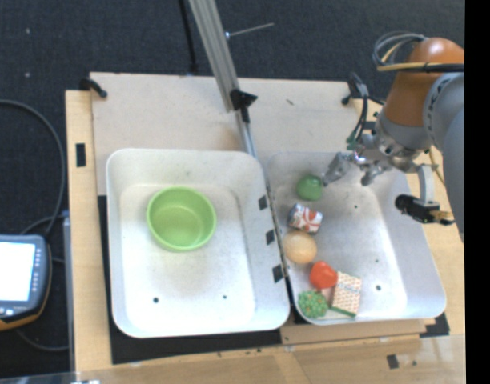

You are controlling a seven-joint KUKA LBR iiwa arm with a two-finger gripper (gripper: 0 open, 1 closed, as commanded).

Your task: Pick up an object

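My gripper [351,171] hovers over the far part of the right bin [405,254], its two fingers spread open with nothing between them. The left fingertip [333,172] is just right of a small green ball [310,187]. Closer to the camera, along the bin's left side, lie a red-and-white crumpled object [306,218], a tan egg-shaped ball [300,249], a red piece [323,275], a patterned card [347,292] and a green knobbly item [313,303].
The left bin [141,294] holds a light green bowl [181,218]. A slanted metal post [221,54] rises from the bench behind the bins. The right half of the right bin is bare white floor.
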